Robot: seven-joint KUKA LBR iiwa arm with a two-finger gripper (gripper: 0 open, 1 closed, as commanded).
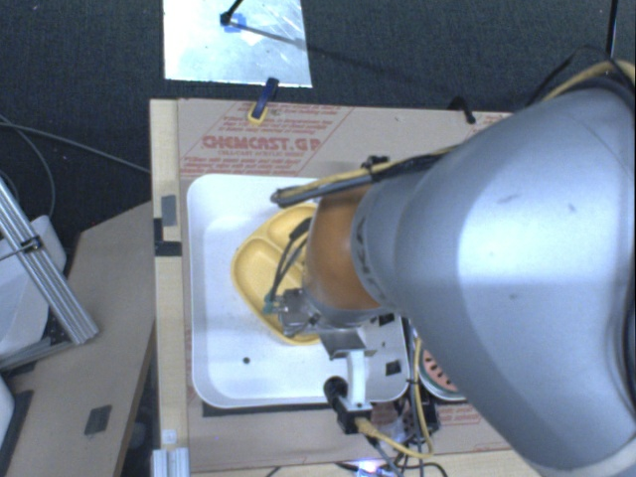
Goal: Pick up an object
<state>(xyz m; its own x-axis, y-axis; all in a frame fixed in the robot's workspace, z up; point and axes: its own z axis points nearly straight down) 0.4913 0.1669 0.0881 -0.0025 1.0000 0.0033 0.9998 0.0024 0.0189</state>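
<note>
- Arm reached in from the right, hung low over the left white bin, blocked most of the view.
- Orange band sat directly over the bin's middle; wrist hardware and cabling below it, toward the bin's near rim.
- End effector pointed down into the bin, right at the near edge of the yellow object. Could not tell from this angle whether clenched or released; tips buried under the wrist.
- Yellow object: shallow, dish-like, lay flat in the left bin, centre-right, partly under the arm. Looked seated on the bin floor, not lifted.
- Small dark speck on the bin floor nearer the front, apart from the yellow object. Too small to identify.
- Second bin mostly hidden; a round reddish item peeked out beside the wrist.
- Cardboard sheet under the bins on the counter; blue-and-yellow clip at its far edge.
- Judged progress: approach done, descent roughly at grasp height. No confirmed grip, no lift. Left: secure hold, raise clear of the bin.
- Risk judged: contact at the rim only, dish could tip or slip.
</note>
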